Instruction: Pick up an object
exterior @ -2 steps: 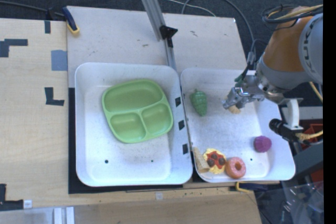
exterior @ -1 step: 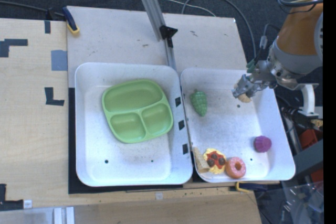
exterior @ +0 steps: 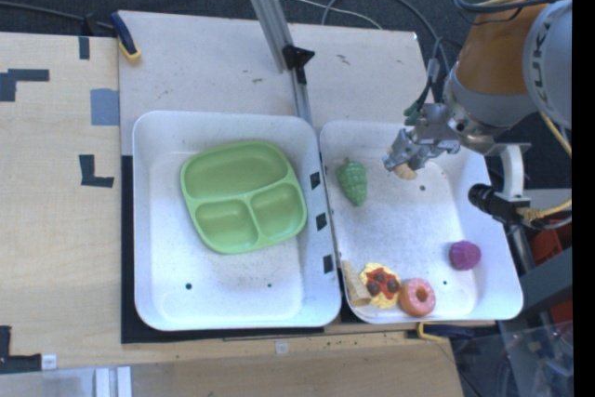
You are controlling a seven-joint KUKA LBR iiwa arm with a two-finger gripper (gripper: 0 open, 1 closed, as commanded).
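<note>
The arm [exterior: 521, 42] comes in from the right, over the far part of the right bin [exterior: 493, 293]. In the left bin [exterior: 149, 228] lies a green divided plate [exterior: 244, 195], well apart from all else. The gripper [exterior: 407, 165] hangs over the far middle of the right bin with a small tan object [exterior: 405, 171] at its fingertips; whether the jaws pinch it or stand spread cannot be told, and its long axis is too hidden to judge. Left of the gripper, near the wall shared by the bins, a green leafy toy [exterior: 352, 181] lies with its long axis running far to near. By the right wall sits a purple ball [exterior: 465, 254]. In the near part a pink doughnut [exterior: 417, 297] touches a pizza slice toy [exterior: 372, 284] to its left
</note>
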